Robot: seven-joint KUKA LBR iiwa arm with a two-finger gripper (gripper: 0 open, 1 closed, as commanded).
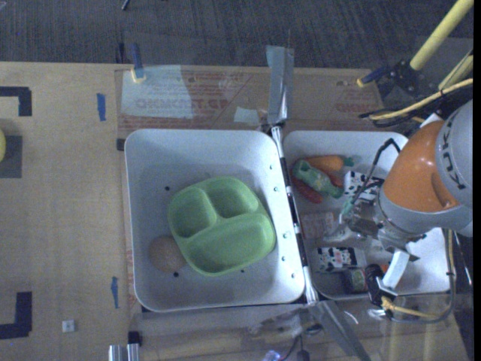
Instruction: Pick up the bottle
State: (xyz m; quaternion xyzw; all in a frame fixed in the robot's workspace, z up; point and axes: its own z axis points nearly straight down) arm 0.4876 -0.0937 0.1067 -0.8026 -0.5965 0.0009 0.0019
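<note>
Nearest the camera, along the front of the right bin [436,277], lie a small dark jar [355,279] and a cow-print carton [336,258], with the gripper [359,220] hanging low just above them at the end of the grey arm [428,179]; whether it is wide or narrow cannot be told here. Farther back, the green bottle [312,177] rests on the bin floor beside an orange carrot [325,162], apart from the gripper, so the pick seems not yet made. In the left bin [150,156] sit 1 green divided plate [220,224] and 1 tan ball [165,253].
</note>
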